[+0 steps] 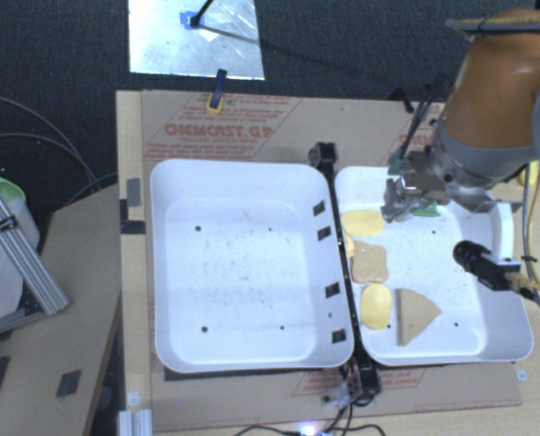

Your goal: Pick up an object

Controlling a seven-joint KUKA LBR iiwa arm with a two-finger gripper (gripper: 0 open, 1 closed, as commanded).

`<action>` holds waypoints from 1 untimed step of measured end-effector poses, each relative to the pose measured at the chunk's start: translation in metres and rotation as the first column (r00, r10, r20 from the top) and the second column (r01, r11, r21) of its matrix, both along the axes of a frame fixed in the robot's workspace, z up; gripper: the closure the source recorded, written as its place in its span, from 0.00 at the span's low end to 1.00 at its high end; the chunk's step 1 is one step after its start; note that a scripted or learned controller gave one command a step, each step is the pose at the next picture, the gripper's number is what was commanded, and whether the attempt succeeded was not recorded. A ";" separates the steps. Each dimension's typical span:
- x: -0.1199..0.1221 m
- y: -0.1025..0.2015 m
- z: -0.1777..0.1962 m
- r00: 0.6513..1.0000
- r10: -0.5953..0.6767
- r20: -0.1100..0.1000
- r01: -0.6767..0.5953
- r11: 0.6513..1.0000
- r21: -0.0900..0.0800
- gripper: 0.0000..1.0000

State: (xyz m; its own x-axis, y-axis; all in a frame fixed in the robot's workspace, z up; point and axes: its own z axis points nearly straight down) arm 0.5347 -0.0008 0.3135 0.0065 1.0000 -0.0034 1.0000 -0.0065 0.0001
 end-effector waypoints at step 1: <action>-0.048 0.017 -0.062 1.000 0.007 -0.006 -0.007 1.000 0.004 1.00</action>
